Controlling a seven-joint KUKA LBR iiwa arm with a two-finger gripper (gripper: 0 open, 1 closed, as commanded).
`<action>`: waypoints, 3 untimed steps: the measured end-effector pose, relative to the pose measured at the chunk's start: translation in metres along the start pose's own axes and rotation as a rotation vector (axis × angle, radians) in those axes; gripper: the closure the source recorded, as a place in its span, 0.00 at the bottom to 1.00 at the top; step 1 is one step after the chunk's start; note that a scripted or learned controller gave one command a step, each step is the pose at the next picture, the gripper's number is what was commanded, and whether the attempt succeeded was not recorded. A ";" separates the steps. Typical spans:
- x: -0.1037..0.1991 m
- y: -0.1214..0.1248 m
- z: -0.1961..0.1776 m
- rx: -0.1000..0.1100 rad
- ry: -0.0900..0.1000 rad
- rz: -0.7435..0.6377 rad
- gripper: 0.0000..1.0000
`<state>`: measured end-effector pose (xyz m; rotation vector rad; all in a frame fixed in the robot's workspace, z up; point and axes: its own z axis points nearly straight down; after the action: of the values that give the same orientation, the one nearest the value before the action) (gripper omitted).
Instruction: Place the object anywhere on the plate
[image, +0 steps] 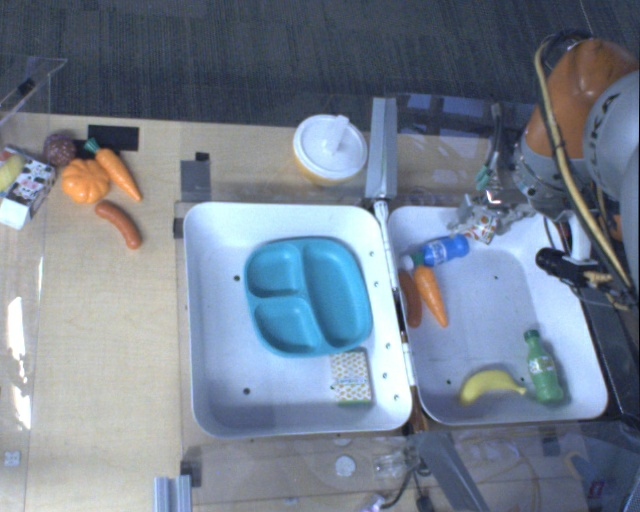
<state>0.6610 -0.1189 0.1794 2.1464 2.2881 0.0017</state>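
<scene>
Task object not identifiable with certainty; the blue bottle (441, 250) lies nearest the gripper, on its side in the right bin (500, 290), upper left part, white cap toward the bin's far right. The gripper (487, 215) sits just beyond the bottle's cap end, over the bin's far rim. Whether it is released or clenched: cannot tell, the tip is a blur of metal and cable. Nothing visibly between it and the bottle; contact unclear.

The plate (305, 295) is blue, with three compartments, lying tilted in the middle of the left bin (215, 330). Nothing rests in its compartments. A small patterned sponge (351, 377) lies just beside the plate's near right corner, on the bin floor.

Right bin, other contents: a carrot (431, 295) just below the bottle, point toward the near side; a brown sausage (410, 298) beside it against the left wall; a banana (491, 384) and a green bottle (542, 368) close together at the near right corner.

Bench (90, 330), outside the bins: a white lidded cup (330, 147) behind the divider; at far left, a small pumpkin (84, 180), a second carrot (120, 172), a second sausage (119, 224), a dark round fruit (60, 148), and a patterned carton (24, 186) at the edge.

The arm (590, 110), grey with orange, enters from the upper right.
</scene>
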 end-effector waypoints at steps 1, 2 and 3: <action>0.085 -0.009 -0.006 0.000 0.003 -0.016 1.00; 0.138 -0.037 -0.006 0.002 0.003 -0.145 1.00; 0.220 -0.035 -0.007 -0.001 0.004 -0.183 1.00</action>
<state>0.6119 0.0985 0.1855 1.9297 2.4762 0.0059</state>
